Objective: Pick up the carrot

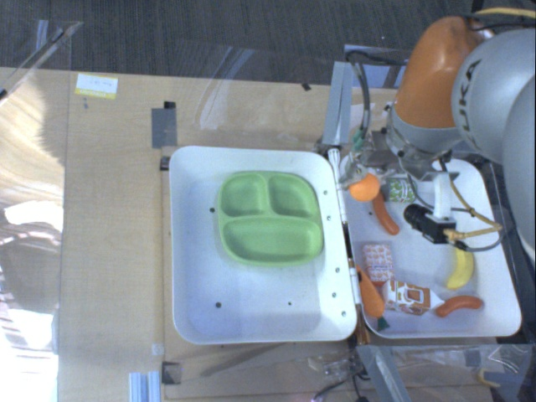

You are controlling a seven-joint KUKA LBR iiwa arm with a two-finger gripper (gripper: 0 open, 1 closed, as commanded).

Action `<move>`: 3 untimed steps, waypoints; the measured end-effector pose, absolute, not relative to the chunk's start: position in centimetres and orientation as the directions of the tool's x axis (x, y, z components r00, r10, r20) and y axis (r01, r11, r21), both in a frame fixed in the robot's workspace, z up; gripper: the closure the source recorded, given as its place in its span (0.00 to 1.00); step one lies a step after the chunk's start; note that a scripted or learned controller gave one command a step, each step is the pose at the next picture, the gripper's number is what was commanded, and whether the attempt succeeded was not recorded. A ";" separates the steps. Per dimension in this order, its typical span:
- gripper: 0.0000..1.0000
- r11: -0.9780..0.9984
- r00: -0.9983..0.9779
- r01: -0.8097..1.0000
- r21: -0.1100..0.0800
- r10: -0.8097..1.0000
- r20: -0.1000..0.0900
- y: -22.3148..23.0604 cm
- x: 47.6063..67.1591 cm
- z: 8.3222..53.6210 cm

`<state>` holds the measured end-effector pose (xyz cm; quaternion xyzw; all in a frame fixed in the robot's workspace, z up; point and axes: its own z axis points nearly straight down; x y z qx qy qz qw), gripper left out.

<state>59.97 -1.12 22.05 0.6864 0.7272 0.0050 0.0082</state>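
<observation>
The carrot is orange with a green tip. It lies along the left wall of the right bin, near the front corner, beside a small carton. The grey arm with its orange band hangs over the back of that bin. Its gripper sits low at the back left corner, just above a round orange fruit and well behind the carrot. The wrist hides most of the gripper.
The right bin also holds a red sausage, a second sausage, a banana, a pink packet and a green can. A green divided plate lies in the left bin.
</observation>
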 end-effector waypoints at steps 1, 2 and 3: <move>1.00 0.067 -0.067 0.997 0.025 0.998 -0.007 -1.0 60.2 23.2; 1.00 0.076 -0.075 0.997 0.033 0.997 -0.009 -0.9 60.3 24.3; 1.00 0.084 -0.084 0.996 0.040 0.996 -0.011 -0.8 60.5 25.5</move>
